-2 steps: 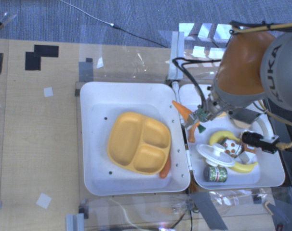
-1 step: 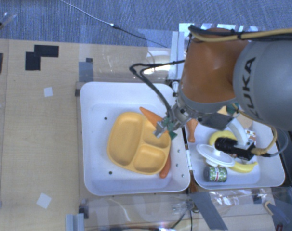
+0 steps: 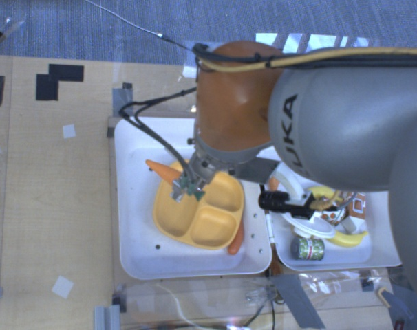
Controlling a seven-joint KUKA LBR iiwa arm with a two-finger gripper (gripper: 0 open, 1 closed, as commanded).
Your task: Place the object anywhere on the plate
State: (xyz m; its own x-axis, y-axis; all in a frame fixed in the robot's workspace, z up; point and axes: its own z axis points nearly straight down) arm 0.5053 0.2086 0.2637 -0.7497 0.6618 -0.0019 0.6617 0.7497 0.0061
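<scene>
A yellow divided plate [image 3: 212,227] lies in the left white bin [image 3: 136,253]. An orange carrot [image 3: 162,170] lies slanted at the plate's upper-left rim, its right end reaching under my gripper [image 3: 187,188]. The gripper hangs over the plate's upper-left compartment, and something small and greenish shows at its tip. The arm's orange band and grey body hide the back of the plate. A second orange piece [image 3: 236,240] lies against the plate's lower-right rim, on the bin floor.
The right bin [image 3: 332,258] holds a black handle-like object [image 3: 284,201], a green-labelled can [image 3: 308,247], a banana [image 3: 347,238] and several other small items. A black cable [image 3: 150,133] runs across the left bin's back corner.
</scene>
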